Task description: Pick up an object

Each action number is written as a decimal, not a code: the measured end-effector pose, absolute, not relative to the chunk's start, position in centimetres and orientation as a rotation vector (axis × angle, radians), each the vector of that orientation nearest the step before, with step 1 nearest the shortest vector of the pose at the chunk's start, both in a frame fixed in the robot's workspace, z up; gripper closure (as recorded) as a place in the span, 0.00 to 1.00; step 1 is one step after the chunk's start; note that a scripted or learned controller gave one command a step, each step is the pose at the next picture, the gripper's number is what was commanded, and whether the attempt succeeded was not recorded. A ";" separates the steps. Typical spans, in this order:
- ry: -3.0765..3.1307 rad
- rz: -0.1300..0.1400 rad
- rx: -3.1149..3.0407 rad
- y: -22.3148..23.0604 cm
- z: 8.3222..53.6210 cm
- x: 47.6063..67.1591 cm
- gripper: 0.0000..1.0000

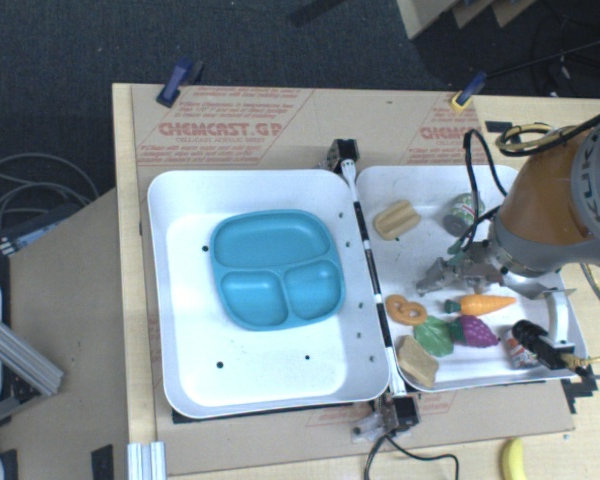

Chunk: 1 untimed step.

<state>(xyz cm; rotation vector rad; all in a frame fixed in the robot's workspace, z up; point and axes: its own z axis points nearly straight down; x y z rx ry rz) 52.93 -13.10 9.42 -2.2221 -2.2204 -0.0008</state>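
Looking down on a pale surface (145, 388) with two shallow white bins side by side. Over to the right bin (405, 258) first, with plenty lying in it. Reaching in from the surface's right edge, the grey arm (540, 213) with its orange band, and at its tip the pincer (442, 276), low around the middle of that bin. Apart or together? Cannot tell from up here: too small, too grey against the white.

Just beside the pincer, toward the bin's near edge, an orange toy carrot (487, 305) lying flat, pointed end toward the bin's right edge. Closer still to the near edge, a purple toy vegetable (478, 332) right next to a green one (435, 335). Against the bin's left edge, an orange-brown pretzel (407, 311), and in the near left corner a tan bread slice (418, 362). Toward the far edge, a tan bread roll (396, 220), well apart from the pincer. Near the middle of that far edge, a small greenish can (464, 209), partly hidden behind a black cable.

Now the left bin (190, 318) — a blue divided plate (277, 268), three compartments, around the middle.

Outside the bins, a blue clamp (180, 82) at the surface's far left corner, a yellow-and-blue clamp (468, 90) on the far edge, and a yellow thing (513, 458) by the near edge.
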 end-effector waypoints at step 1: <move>-2.223 0.001 -2.222 -18.6 8.5 59.6 0.00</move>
